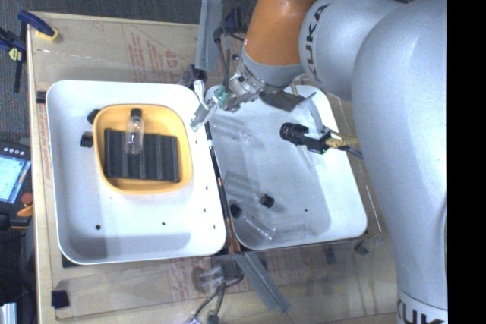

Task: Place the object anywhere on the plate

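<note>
A yellow plate (114,120) lies in the left white bin (91,239). On it rests a black ribbed block (152,157), and a small clear bulb-like object (134,133) lies across the block's upper left part. My gripper (203,108) hangs over the divide between the two bins, near their far edge, just right of the plate's upper right corner. I see nothing held in it. It is apart from the clear object and the plate.
The right white bin (342,220) holds clear plastic pieces (247,190) and a small black part (266,201). A black connector with cable (298,134) hangs off the arm over that bin. The arm's big grey body covers the right side. Clamps sit at the bench's left edge (30,26).
</note>
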You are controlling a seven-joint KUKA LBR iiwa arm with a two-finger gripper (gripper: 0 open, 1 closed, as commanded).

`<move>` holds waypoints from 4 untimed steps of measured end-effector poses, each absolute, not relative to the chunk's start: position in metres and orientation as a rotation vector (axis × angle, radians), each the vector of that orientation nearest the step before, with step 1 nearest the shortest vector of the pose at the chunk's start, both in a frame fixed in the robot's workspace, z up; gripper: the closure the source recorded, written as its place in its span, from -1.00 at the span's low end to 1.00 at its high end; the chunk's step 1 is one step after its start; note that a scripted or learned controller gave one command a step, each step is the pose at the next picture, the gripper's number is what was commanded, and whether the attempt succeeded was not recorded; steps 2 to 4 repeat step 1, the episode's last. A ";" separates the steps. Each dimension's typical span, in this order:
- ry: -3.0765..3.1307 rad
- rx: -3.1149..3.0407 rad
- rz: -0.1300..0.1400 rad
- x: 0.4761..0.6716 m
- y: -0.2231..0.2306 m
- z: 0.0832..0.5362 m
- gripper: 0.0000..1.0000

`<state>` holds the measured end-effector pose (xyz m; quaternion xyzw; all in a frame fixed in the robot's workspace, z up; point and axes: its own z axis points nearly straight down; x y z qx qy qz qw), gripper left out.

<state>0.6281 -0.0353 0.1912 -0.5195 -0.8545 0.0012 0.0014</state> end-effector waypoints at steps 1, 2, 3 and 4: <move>-2.682 -1.639 0.001 0.637 -0.003 0.192 -1.00; -2.682 -1.639 0.001 0.637 -0.003 0.192 -1.00; -2.682 -1.639 0.001 0.637 -0.003 0.192 -1.00; -2.682 -1.639 0.001 0.637 -0.003 0.192 -1.00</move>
